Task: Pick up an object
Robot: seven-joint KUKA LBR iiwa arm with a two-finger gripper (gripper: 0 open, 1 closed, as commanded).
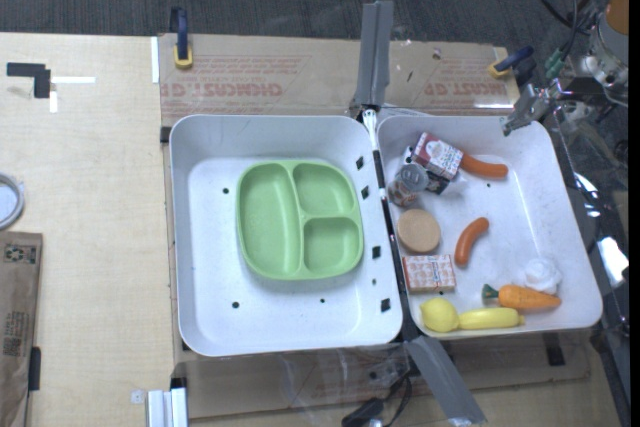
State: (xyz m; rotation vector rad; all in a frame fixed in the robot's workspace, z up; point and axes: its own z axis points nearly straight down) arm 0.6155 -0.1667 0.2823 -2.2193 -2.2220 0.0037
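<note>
At the upper right corner of the right bin (560, 215), the pincer (527, 110) hangs just over the rim, at the end of the arm (610, 45) reaching in from the right. Whether its fingers are spread or pressed together cannot be told at this size and angle; nothing is seen between them.

Contents of the right bin, noted from top to bottom:
- a small red-and-white carton (438, 155) and a dark round can (410, 182), touching;
- an upper sausage (484, 167), long axis near level, its left end just beside the carton;
- a brown round patty (419, 231);
- a lower sausage (471, 241), long axis slanting from lower left to upper right;
- a flat printed packet (429, 273);
- a carrot (528, 296), a lemon (439, 316) and a banana (488, 318) along the near wall.

The left bin (200, 235) holds a green divided plate (298, 218).

Finding: no object has been picked yet. The upper sausage lies nearest the pincer, below and to its left, and stands fairly free on its right end. In my judgement a descent toward it would need the fingers set across its near-level axis. The carton crowding its left end is the likely cause of a fouled grasp.
</note>
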